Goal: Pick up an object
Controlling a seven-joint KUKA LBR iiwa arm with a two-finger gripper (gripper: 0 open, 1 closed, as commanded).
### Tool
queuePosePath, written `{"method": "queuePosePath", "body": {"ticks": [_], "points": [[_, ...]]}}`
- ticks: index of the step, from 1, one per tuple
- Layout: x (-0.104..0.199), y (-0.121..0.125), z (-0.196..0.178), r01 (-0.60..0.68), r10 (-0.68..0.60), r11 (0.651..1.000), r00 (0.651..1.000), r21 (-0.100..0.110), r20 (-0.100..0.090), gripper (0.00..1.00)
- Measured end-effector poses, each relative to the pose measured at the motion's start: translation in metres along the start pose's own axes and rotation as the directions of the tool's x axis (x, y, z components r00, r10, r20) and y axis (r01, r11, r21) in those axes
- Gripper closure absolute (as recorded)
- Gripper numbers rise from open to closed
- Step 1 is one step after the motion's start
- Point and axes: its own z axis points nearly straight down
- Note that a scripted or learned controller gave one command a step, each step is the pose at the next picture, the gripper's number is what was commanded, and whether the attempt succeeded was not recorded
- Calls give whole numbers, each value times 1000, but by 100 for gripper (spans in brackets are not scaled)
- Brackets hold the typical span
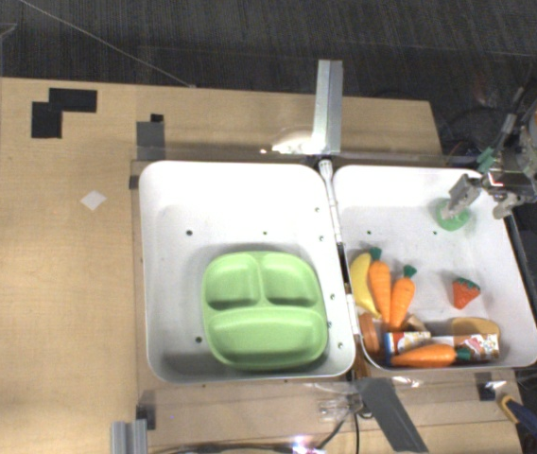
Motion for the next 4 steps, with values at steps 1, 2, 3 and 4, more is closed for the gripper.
{"method": "queuePosePath", "body": {"ticks": [1,2,3,4], "points": [[50,-23,-51,-23,23,1000,1000,-5,1,0],[29,-82,104,-144,144,990,990,-1,0,0],[51,-67,160,-15,15,1000,1000,-4,0,0],[50,-78,163,-37,37,999,999,-26,2,0]]}}
